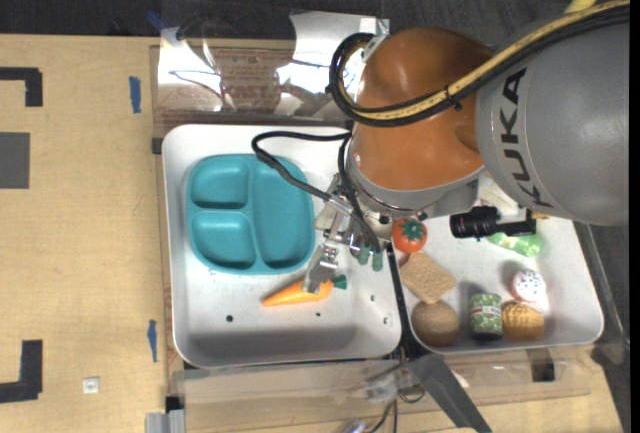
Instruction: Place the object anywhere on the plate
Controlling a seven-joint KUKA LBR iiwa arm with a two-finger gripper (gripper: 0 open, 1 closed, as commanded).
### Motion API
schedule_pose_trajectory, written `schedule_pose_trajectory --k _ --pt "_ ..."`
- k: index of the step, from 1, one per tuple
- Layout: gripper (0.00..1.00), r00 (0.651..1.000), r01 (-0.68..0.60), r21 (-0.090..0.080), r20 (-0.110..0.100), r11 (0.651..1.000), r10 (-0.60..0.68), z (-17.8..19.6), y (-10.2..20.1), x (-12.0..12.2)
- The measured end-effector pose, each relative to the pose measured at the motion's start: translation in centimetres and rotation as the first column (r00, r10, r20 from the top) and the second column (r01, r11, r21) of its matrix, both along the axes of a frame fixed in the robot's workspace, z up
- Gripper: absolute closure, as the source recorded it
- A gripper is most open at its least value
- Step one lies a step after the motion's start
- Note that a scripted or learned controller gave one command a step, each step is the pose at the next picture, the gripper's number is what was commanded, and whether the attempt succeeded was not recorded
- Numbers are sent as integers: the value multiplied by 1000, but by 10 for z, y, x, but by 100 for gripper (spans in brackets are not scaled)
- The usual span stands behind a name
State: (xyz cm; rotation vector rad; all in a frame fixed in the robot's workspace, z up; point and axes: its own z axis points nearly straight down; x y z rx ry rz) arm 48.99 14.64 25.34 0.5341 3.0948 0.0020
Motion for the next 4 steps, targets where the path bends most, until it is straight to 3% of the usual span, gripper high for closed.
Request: schedule_pose_trajectory --k 1,2,3,4 --pt "0 994 -107 -3 10 994 107 101 -96 78" --pt "0 999 -42 -2 -2 999 42 21 -163 -10" --pt "0 945 -327 -1 -1 945 327 -58 -207 -10" --pt "100 945 -326 -3 8 945 326 -46 -207 -8"
